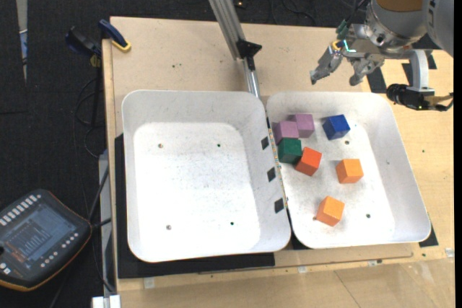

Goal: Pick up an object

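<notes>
The grey arm with its orange band comes in from the upper right, much of it cut off by the frame edge, and its two-finger hand [344,68] hangs above the pale wooden tabletop [180,54] just beyond the far rim of the right-hand shallow white bin [404,184]. The two fingers are spread apart with nothing between them. All the small blocks lie in that right bin: two purple cubes [296,128] pressed together near the dividing edge, a dark green cube [290,150] touching them from the near side, a red-orange cube [309,160] just beside the green one, a blue cube [336,126] a little apart, and two orange cubes [349,170] and [330,210] nearer the front. The left-hand white bin [144,155] shows faint dark speckling. A handheld control pendant [35,238] sits at lower left, partly cut off.
</notes>
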